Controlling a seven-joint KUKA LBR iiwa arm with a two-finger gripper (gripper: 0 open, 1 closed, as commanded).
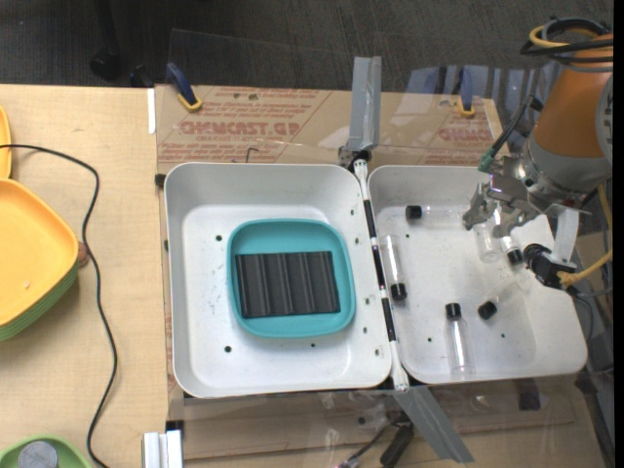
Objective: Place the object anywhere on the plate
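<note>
Pincer [499,224] above right bin [546,354], seemingly gripping clear vial [487,245] | teal plate [246,305] bare | transfer pending.

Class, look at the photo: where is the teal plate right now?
The teal plate lies in the middle of the left white bin in the camera view, across the divider from the right bin that holds the clear vials.
</note>
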